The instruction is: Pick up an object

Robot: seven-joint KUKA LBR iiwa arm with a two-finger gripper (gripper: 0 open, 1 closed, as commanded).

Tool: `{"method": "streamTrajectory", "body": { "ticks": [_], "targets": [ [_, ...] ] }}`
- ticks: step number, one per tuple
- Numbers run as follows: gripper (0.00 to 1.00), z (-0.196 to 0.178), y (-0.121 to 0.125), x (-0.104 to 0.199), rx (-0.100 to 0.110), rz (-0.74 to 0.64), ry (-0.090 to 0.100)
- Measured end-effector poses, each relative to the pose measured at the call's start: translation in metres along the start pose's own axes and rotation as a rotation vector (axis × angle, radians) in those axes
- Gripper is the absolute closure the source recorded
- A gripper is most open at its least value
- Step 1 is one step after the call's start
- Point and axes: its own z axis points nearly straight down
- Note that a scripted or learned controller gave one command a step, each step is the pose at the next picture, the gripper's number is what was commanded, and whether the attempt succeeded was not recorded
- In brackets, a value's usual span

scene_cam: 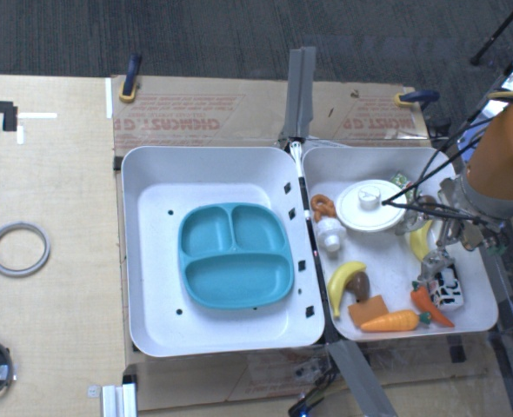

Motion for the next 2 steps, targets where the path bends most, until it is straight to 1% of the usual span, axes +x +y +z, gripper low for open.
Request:
{"method": "streamTrajectory", "body": {
  "ticks": [1,2],
  "targets": [
    [1.00,-0.010,0.000,-0.002,0.001,0.001,-0.006],
    [1.00,0.000,-0.012,-0.006,-0.001,-0.253,0.000]
  ]
}}
